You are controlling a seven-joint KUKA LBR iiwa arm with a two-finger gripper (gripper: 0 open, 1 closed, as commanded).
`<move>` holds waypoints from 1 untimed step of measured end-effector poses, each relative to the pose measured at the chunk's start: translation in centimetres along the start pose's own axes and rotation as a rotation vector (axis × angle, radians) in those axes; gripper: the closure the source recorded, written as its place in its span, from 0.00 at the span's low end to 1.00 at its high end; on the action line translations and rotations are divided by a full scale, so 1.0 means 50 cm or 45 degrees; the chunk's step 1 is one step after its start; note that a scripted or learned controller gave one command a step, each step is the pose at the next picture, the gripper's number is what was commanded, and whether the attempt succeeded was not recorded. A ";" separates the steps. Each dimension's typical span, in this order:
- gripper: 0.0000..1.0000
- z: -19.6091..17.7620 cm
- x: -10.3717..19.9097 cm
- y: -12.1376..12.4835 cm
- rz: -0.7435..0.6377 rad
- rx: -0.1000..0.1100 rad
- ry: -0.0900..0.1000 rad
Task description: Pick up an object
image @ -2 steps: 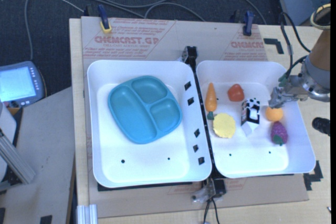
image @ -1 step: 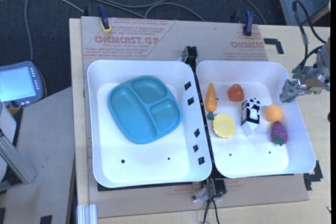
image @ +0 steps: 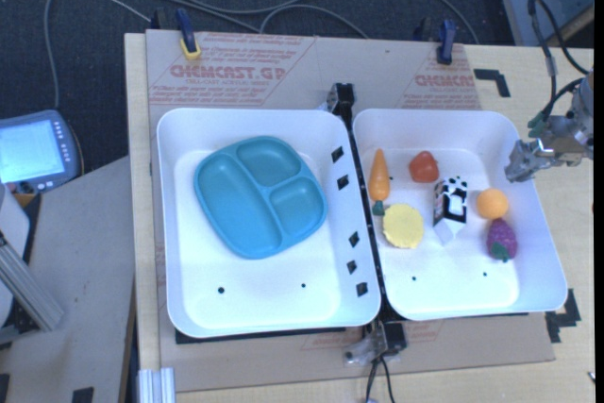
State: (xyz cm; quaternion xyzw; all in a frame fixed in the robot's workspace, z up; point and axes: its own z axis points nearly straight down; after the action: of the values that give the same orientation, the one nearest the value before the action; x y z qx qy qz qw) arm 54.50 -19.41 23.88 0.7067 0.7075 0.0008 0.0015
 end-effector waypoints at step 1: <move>1.00 0.013 0.123 0.008 -0.007 0.007 0.006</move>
State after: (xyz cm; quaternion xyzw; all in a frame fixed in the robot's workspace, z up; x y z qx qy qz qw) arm 54.88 -13.29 23.21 0.7047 0.7095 0.0006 -0.0019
